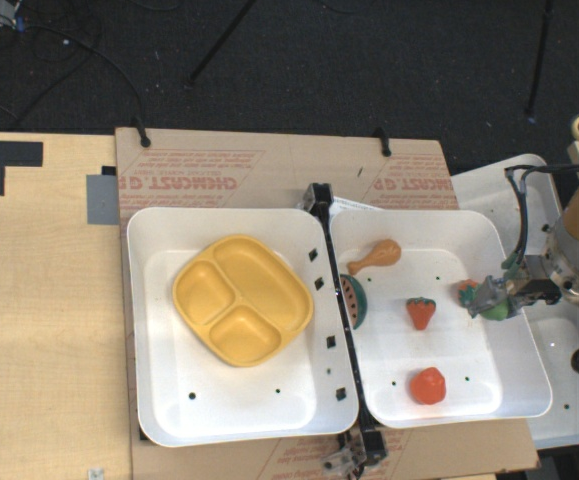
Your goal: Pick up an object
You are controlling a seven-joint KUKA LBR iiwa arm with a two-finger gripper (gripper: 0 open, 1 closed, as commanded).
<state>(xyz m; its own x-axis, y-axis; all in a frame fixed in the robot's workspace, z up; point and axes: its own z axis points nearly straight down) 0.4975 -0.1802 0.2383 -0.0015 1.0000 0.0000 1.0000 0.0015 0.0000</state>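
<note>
Gripper (484,298) state you couldn't tell; it sat low, the small red plastic strawberry (421,312) just beside it, likely its target.

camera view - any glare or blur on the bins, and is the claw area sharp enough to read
Camera view: light is even and soft, with no hard glare on the left bin or right bin; the yellow divided plate has only a mild sheen; the red strawberry is crisp; the claw at the right bin's wall is small and cluttered, so its state is unreadable.
</note>
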